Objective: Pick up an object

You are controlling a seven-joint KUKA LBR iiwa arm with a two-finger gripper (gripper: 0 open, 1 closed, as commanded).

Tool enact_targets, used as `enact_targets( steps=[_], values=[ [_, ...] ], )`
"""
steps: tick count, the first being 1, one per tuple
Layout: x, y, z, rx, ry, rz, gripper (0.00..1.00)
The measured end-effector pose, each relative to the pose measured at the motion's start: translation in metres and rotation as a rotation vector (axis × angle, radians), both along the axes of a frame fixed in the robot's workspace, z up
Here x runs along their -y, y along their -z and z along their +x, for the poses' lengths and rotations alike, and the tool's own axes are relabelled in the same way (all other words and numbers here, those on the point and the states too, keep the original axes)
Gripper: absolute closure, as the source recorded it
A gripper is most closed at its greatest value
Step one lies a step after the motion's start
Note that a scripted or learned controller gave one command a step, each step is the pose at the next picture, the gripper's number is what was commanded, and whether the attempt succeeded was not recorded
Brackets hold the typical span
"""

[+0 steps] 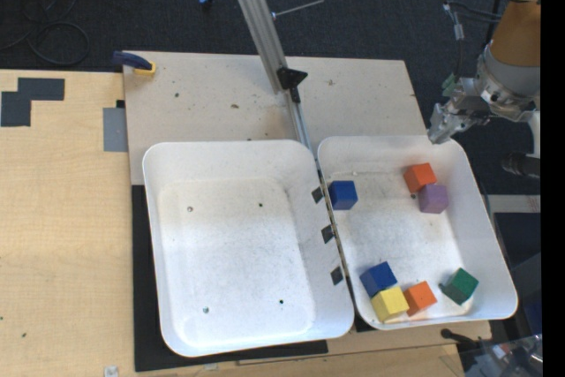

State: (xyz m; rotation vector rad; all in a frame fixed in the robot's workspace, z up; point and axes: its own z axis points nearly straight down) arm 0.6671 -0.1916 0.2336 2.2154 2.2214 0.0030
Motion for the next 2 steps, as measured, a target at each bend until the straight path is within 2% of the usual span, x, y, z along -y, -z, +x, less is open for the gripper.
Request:
enact_targets(
  steps=[1, 2],
  values=[
    [0.001, -0.037, 0.000, -0.002, 0.001, 0.001, 1.00],
    [-0.043, -0.038, -0.019, -0.007, -0.001, 0.004, 1.00]
  ],
)
